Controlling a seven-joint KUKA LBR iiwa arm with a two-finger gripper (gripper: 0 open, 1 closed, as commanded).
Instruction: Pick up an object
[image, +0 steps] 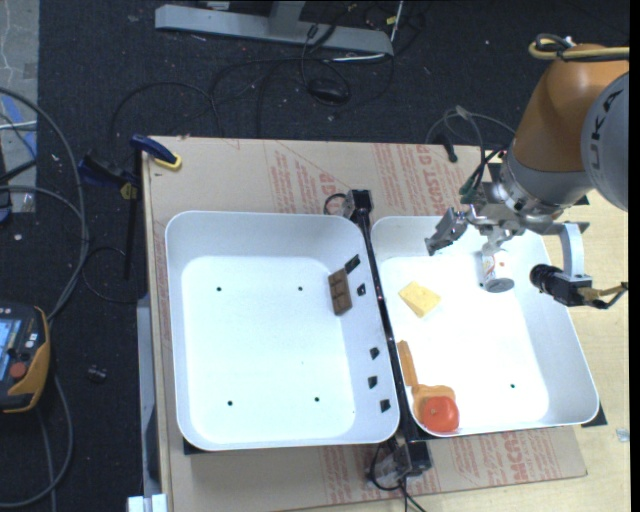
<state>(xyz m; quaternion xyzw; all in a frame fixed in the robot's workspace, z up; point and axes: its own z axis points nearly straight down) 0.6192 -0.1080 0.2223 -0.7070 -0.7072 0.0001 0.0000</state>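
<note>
My gripper (493, 272) hangs over the back of the right bin (578, 350), below the arm's orange band. A yellow block (419, 298) lies on the bin floor to the left of the gripper, apart from it. At the front left corner of the same bin sits a red ball-like object (438, 411) against an orange piece, with a tan stick (407, 363) running back from it. A brown bar (340, 292) leans on the right wall of the left bin (176, 300). I see nothing in the gripper.
Small black pieces (375, 352) line the divide between the bins. A black clamp (360, 203) sits at the back of that divide. Cables (575, 290) hang from the wrist over the right bin's right side. A blue and yellow clamp (155, 152) grips the bench's back left corner.
</note>
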